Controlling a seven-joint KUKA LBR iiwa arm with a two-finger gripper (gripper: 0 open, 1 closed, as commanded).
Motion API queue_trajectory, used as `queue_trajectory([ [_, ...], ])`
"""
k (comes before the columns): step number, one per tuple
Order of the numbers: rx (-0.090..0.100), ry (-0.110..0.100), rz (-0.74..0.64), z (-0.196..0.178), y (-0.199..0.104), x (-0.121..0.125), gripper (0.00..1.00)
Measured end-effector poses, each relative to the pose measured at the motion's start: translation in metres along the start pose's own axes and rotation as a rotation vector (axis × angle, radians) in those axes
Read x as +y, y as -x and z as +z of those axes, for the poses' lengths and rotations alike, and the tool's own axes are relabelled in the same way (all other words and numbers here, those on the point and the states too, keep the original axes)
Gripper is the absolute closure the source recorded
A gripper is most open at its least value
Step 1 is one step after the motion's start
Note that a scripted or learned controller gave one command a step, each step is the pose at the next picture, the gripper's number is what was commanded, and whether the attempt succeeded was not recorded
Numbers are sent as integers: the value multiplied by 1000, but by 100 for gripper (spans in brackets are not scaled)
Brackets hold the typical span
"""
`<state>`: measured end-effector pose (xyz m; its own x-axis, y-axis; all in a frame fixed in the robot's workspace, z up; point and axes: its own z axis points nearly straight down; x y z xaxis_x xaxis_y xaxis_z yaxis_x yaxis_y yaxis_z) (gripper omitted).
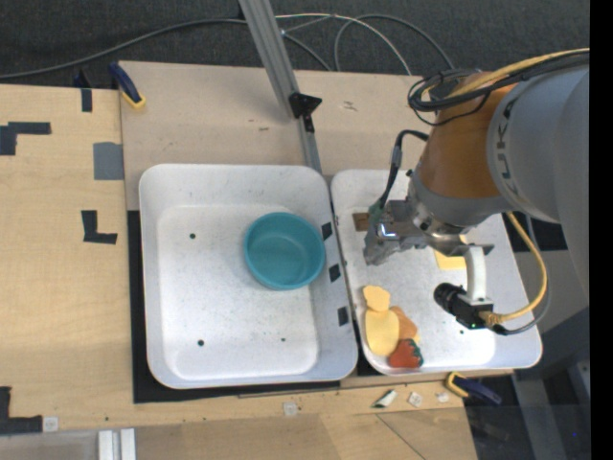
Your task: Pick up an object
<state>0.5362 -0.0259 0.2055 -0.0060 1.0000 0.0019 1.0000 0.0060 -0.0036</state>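
Below the gripper [376, 250] in the right bin [508, 353] lie yellow pieces [380, 319] and a red toy [407, 355]. It hovers above the floor; whether it is wide or narrow cannot be told. Centring over one piece before descending would likely help.

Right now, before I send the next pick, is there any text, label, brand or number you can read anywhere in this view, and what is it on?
No text can be read with confidence.
Arm: dark marks on the grey housing at the right edge look like part of a brand name, but they are cut off and blurred.
Blue bowl, white bins, yellow pieces and bench tape marks: no writing visible.
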Motion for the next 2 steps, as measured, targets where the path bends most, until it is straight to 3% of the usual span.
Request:
queue_trajectory([
  [2, 0, 2, -2, -4, -106, 2, 100],
])
